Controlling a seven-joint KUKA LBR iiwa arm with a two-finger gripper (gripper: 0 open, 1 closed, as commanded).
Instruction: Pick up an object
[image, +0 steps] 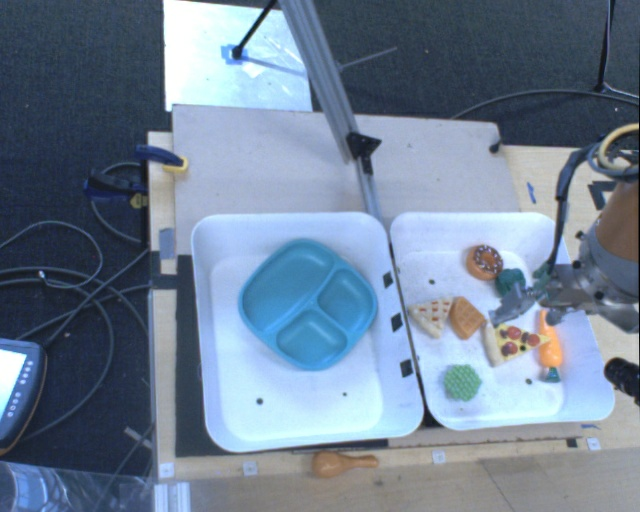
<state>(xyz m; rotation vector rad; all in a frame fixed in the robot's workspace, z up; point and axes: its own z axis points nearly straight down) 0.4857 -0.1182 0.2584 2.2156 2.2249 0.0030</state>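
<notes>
The right bin (580, 400) holds several toy foods: a brown donut (485, 261), a dark teal piece (513, 279), a sandwich wedge (432, 317), an orange-brown bread piece (466, 318), a pizza slice (511, 343), an orange carrot (549, 347) and a green round piece (462, 382). My gripper (510, 303) reaches in from the right and hangs low over the bin's middle. It sits between the teal piece and the pizza slice, just right of the bread piece. Nothing is visibly held in it.
A blue divided plate (308, 303) lies in the left bin (230, 410). An orange-brown toy (345, 462) rests on the bench in front of the bins. A slanted metal pole (330, 85) crosses the back, and cables and clamps (150, 165) lie at the left.
</notes>
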